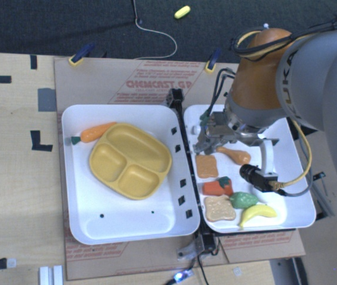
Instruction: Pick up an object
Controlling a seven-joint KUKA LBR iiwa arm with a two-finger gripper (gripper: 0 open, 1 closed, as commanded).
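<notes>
The arm's gripper [207, 140] hangs low in the right bin [296, 215], just above the orange cracker-like toy [206, 165]; whether its fingers are apart or together cannot be told; a toy drumstick [235, 155] lies just right of that cracker; a red toy [216, 187], a green one [242, 199], toast [219, 208] and a banana [257, 213] lie below it; left of it, the other bin [82, 218] holds a yellow divided tray [130, 160] and a carrot [95, 133].
</notes>
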